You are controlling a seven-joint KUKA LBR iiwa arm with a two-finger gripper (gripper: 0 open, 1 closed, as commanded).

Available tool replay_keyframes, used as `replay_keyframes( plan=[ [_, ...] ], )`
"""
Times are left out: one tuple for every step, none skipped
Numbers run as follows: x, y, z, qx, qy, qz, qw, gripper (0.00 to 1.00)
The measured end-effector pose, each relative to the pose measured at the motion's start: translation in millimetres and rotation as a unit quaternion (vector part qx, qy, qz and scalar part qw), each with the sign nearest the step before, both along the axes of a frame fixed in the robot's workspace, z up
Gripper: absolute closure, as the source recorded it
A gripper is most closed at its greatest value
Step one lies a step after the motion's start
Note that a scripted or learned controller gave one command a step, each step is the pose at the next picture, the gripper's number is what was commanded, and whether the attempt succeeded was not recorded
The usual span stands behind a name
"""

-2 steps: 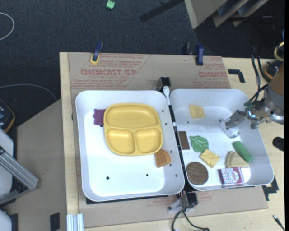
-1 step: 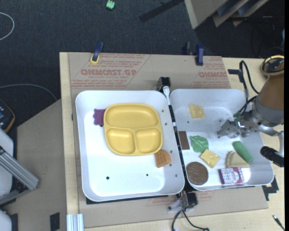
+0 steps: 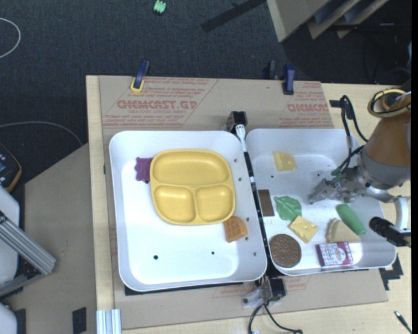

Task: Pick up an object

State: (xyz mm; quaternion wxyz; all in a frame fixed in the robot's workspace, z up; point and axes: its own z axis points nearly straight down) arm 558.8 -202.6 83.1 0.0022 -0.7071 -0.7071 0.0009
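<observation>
White bin (image 3: 313, 142) at right holds the loose pickables; the gripper (image 3: 321, 191) hovers mid-right over bare floor (jaw state I cannot tell), green leaf (image 3: 287, 207) just below-left, perhaps its target.

A dark carpeted floor (image 3: 78, 39) surrounds a pale wooden bench top (image 3: 98, 196) covered in printed protective film, with light wooden furniture (image 3: 320, 16) at the upper right and a metal rail (image 3: 26, 251) at the lower left.
</observation>
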Motion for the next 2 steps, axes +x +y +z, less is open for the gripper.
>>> replay_keyframes(
  plan=[
    [0.9, -0.6, 12.3, -0.0008, -0.002, 0.0, 1.0, 1.0],
    [1.2, 3.3, 75.6, -0.0025, -0.006, 0.001, 1.0, 1.0]
  ],
)
